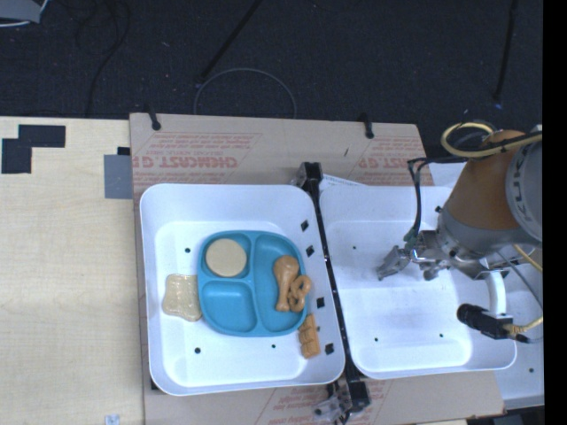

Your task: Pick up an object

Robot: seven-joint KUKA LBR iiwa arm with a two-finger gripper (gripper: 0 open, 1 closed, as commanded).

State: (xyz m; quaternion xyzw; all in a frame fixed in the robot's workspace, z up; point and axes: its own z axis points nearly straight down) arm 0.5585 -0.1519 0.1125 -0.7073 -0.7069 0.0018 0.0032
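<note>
My claw (396, 265) hung over the right bin (416, 361), fingers spread apart and grasping nothing; in the left bin (168, 211) a blue tray (239, 312) held a round cracker (225, 257) and a pretzel (291, 283); 2 more snacks lay beside it.

overhead, slanted down, both bins (168, 237)
</note>
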